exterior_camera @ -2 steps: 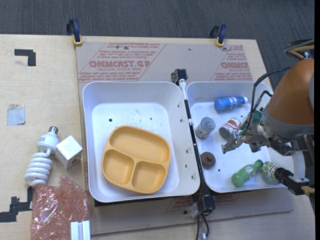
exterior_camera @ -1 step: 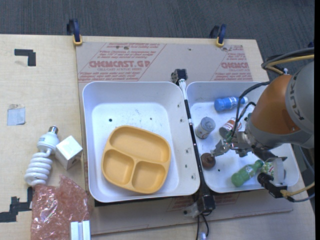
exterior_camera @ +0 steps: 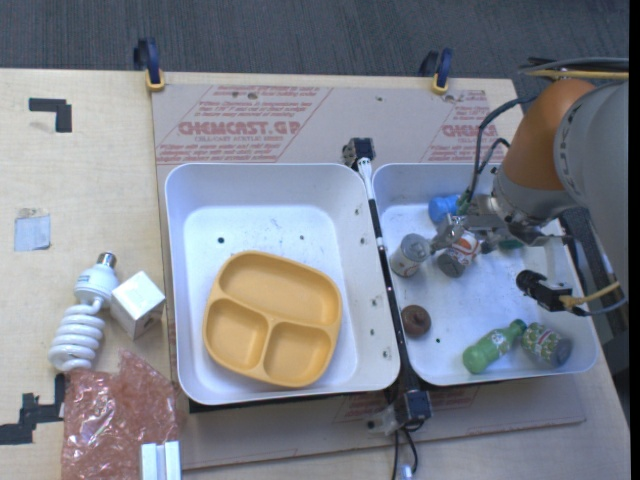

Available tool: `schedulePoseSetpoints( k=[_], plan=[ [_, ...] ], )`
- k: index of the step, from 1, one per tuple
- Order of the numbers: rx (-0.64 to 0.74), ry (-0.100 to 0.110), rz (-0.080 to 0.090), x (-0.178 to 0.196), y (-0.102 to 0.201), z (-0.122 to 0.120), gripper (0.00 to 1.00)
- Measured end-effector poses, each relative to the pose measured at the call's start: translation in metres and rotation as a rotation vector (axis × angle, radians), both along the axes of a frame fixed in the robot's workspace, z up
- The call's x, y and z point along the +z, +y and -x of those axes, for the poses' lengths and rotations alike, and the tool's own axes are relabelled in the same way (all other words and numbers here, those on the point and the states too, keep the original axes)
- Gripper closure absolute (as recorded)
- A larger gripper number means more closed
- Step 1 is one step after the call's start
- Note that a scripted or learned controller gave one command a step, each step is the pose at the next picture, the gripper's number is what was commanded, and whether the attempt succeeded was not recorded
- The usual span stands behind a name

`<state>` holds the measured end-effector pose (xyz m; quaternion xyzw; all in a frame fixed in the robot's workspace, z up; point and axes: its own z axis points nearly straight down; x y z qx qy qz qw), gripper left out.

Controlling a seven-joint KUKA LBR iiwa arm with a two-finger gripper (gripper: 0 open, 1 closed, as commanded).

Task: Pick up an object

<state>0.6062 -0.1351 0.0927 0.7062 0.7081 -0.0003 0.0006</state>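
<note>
Small cylindrical cans (exterior_camera: 455,255), metallic with red and white labels, lie clustered in the right white bin (exterior_camera: 500,368), directly beneath the gripper (exterior_camera: 462,230). Whether its fingers are apart or together I cannot tell. Crowding risks a miss: the grey can (exterior_camera: 408,255) and blue object (exterior_camera: 444,208) sit just beside.

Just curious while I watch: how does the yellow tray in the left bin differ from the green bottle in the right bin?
The yellow tray is wide, flat and split into three compartments; the green bottle is slim and rounded. The yellow tray lies alone in its bin, while the green bottle lies on its side among several small items. The yellow tray is far the larger. Both rest on a white bin floor, apart from the pincer.
</note>
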Motion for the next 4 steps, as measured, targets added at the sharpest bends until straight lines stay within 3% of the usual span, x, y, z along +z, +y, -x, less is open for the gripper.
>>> schedulePoseSetpoints(
  k=[1, 2, 3, 4],
  plan=[
    [0.003, -0.001, 0.002, 0.01, 0.0, 0.0, 1.0],
    [0.0, 0.0, 0.0, 0.1, 0.089, 0.021, 1.0],
    [-0.001, 0.0, 0.0, 0.1, 0.089, 0.021, 0.0],
    [-0.002, 0.0, 0.0, 0.033, 0.003, 0.022, 0.0]
  ],
)
